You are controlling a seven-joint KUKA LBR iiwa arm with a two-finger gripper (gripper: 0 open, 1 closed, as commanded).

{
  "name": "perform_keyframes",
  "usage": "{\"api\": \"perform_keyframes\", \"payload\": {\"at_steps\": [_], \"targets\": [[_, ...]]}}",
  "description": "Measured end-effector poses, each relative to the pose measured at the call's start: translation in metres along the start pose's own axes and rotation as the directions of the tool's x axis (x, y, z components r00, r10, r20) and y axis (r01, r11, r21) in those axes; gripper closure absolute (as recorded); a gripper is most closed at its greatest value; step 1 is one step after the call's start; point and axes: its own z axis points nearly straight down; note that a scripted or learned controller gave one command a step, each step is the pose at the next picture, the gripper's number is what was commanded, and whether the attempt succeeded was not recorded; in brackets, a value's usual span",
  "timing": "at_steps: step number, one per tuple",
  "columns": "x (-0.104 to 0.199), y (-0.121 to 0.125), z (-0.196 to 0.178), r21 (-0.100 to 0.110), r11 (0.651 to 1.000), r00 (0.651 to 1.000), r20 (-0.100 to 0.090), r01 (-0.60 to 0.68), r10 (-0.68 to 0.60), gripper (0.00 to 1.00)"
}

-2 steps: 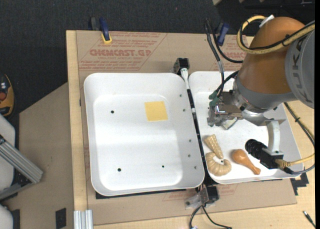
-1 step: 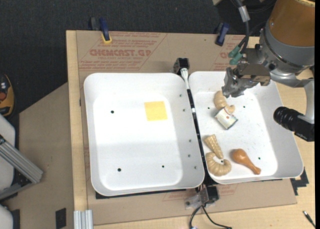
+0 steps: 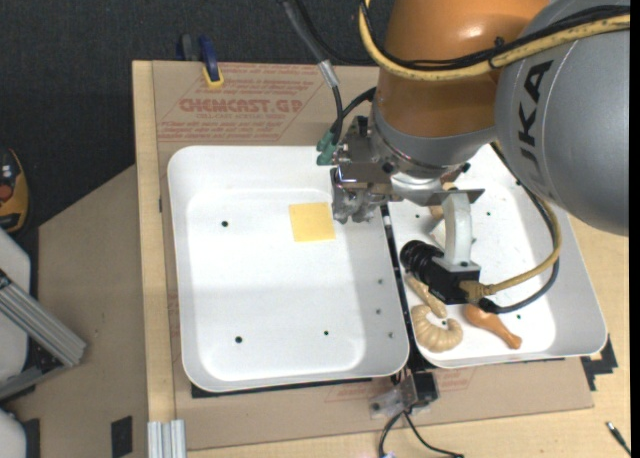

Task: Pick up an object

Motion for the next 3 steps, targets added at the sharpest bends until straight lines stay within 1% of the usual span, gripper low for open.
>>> {"api": "perform_keyframes", "payload": {"at_steps": [1, 2, 3], "targets": [[0.027, -0.004, -0.199, -0.030, 1.000, 1.000, -0.008, -0.006, 0.005, 1.00], [0.076, -0.023, -0.094, 0.001, 1.000, 1.000, 0.004, -0.005, 0.005, 1.00], [0.084, -0.018, 0.033, 0.004, 1.000, 1.000, 0.006, -0.011, 0.011, 1.00]]}}
